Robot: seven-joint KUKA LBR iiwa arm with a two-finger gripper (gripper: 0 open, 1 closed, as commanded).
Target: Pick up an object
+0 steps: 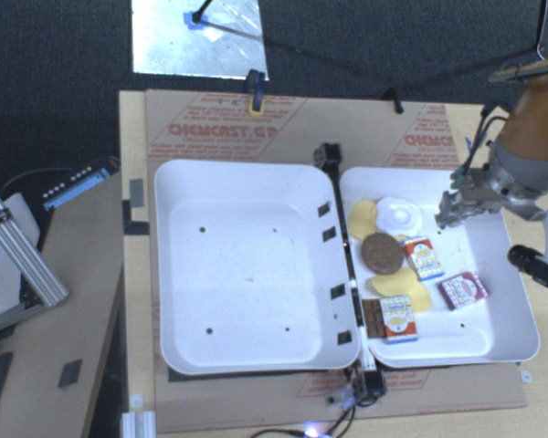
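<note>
I see a cardboard-covered bench [283,117] carrying the left bin [247,263], then the right bin [493,327]. In the right bin: yellow pieces, a brown disc [382,253], a white cup [399,215], and small cartons; one carton [425,259] runs near-to-far, slightly tilted. The gripper [449,210] hovers beside the cup; jaw opening unreadable, nothing visibly held.

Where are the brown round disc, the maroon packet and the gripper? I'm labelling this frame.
brown round disc [382,253], camera view, centre of its top face.
maroon packet [462,290], camera view, middle of its face.
gripper [449,211], camera view, at its fingertips.
</note>
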